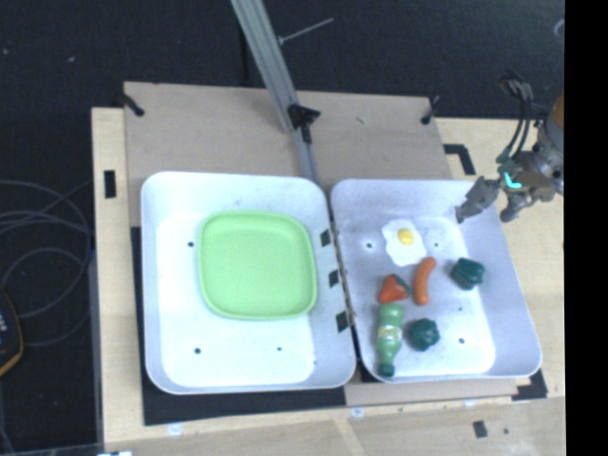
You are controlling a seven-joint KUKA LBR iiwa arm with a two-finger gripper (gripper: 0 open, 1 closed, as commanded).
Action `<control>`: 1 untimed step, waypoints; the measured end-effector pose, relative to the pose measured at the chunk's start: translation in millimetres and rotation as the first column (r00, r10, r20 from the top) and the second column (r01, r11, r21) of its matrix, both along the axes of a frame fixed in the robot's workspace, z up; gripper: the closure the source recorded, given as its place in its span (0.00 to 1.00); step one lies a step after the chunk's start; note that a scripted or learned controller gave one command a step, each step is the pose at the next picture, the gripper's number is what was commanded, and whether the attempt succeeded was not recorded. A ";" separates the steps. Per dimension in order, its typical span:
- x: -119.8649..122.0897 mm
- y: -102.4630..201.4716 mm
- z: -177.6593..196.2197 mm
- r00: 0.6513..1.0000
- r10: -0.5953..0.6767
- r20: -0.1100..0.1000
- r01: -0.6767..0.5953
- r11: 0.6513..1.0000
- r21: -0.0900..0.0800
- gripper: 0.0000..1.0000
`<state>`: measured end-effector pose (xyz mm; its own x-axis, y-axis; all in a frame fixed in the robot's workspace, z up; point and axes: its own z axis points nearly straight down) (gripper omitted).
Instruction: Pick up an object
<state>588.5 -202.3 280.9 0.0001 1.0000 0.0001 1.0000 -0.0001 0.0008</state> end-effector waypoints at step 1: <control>0.1 0.0 0.0 1.000 0.000 0.000 0.000 1.000 0.000 0.00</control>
<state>588.5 -202.4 280.9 0.0000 1.0000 0.0000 1.0000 0.0000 0.0009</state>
